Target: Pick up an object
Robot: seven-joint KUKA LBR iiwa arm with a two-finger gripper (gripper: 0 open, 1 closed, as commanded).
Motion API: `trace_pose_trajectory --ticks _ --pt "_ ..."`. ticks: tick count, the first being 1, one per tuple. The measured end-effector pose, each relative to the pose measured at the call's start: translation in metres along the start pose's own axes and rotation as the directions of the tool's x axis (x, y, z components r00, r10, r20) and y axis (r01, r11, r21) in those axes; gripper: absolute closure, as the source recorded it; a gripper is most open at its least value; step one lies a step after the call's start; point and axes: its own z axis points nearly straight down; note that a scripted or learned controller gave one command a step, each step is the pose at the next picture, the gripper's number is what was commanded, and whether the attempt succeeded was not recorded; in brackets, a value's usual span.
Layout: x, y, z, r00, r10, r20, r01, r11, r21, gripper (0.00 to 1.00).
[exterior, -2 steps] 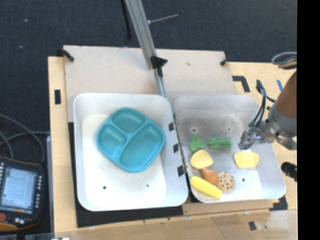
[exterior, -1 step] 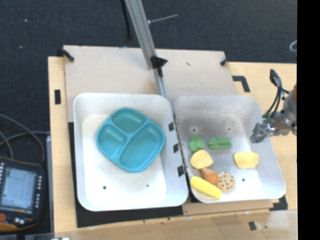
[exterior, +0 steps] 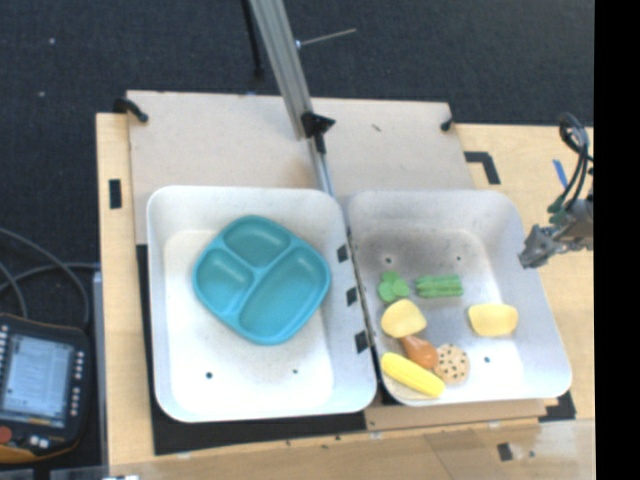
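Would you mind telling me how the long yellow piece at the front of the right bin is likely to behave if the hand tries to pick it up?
The long yellow piece looks rounded and smooth, so it may roll or slip under a pinch. It looks like rigid toy food, probably light. It lies against the speckled cookie and orange piece, which may get nudged.

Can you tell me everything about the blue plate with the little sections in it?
The turquoise plastic divided plate is a rounded square with three compartments: two small ones and one large. It looks smooth and matte, with raised ridges between the sections, and nothing lies in it. It rests flat, turned at an angle, in the middle of the left shallow white bin. It touches only the bin's floor, with no other item against it.
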Motion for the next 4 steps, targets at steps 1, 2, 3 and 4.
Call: trace_pose_trajectory --ticks 1,2,3,4 --pt "0.056 0.016 0.006 1.000 -0.002 -0.003 0.002 1.000 0.007 1.00" --pt "0.100 0.022 0.017 1.000 0.000 -0.003 0.000 1.000 0.007 1.00" --pt "0.152 0.032 0.010 1.000 -0.004 -0.005 0.004 1.000 0.005 1.00" --pt "0.213 0.031 0.011 1.000 -0.003 -0.004 0.003 1.000 0.007 1.00"
